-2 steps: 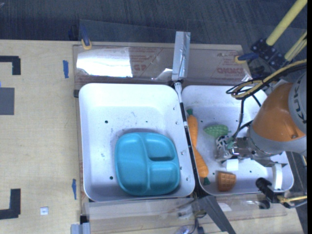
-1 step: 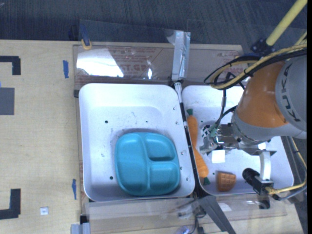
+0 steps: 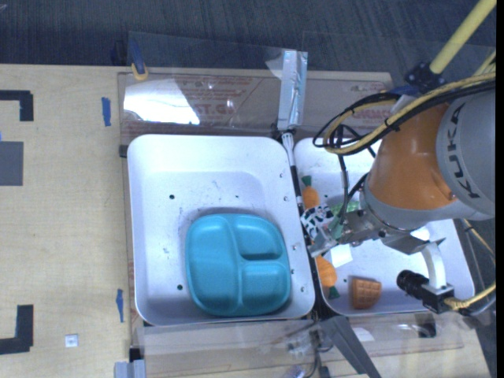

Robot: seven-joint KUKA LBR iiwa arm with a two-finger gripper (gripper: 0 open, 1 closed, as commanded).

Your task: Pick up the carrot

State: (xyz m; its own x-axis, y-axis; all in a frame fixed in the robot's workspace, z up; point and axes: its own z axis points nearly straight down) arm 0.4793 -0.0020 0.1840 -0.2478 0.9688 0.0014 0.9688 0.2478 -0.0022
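Where bins meet, carrot (image 3: 324, 273), long axis upright in view, green end nearest; hand (image 3: 340, 239) state unclear.

Grey KUKA arm (image 3: 472, 148), orange wrist band, black lettering, yellow and black cables looped alongside

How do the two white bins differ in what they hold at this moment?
The left bin holds one large teal divided plate, lying flat. The right bin holds several small items along its left wall, including a carrot and a tan ridged piece, with the arm over it. Both are shallow and white.
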